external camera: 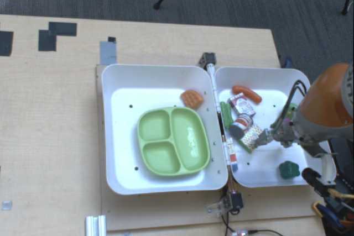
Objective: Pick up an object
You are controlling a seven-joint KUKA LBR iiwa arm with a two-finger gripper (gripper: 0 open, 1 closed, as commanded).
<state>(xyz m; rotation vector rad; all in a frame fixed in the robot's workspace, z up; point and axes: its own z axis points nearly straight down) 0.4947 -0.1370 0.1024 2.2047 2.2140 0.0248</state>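
Observation:
My gripper [263,137] is low in the right bin [264,177], reaching in from the right. Its tip sits against a small speckled yellow-green packet [250,139]. Just left of that lies a dark round can [238,129]. Above these lie a red-and-white packet [241,104] and an orange sausage [246,94]. A green cucumber-like stick [225,113] runs along the bin's left wall. A dark green lump [288,169] rests near the bin's front right corner.
The left bin [119,119] holds a light green divided plate [174,141] and an orange round piece [192,99] at its back right. The arm's orange band [332,99] hangs over the right bin's right side. Cables lie at the bench's front right.

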